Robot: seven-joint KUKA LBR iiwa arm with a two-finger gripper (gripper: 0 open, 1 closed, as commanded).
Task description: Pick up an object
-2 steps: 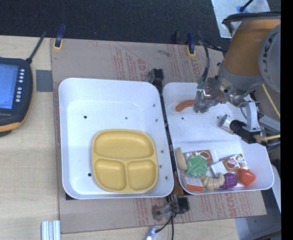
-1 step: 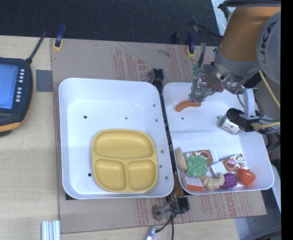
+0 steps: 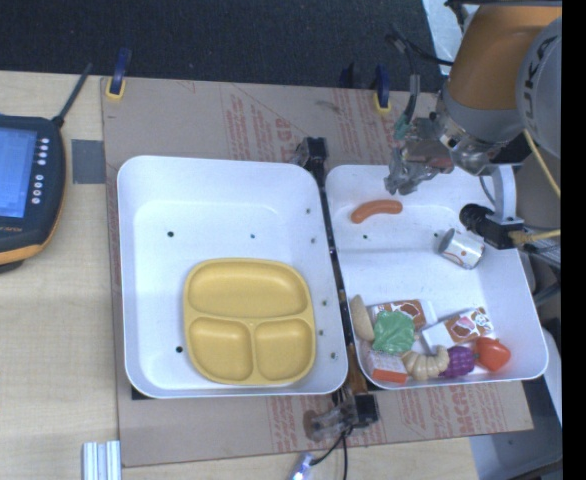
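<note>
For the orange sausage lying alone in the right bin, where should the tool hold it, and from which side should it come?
Probably grip the sausage at its middle, across its narrow width, coming straight down from above. It lies flat and nearly horizontal in the camera view on the right bin floor, with bare floor around it, so fingers fit on both long sides. The tool hangs just above its right end.

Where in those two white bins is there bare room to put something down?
Left bin: bare floor behind the yellow tray. Right bin: bare middle between the sausage, the can and the toy food heap, which crowds the near edge.
</note>
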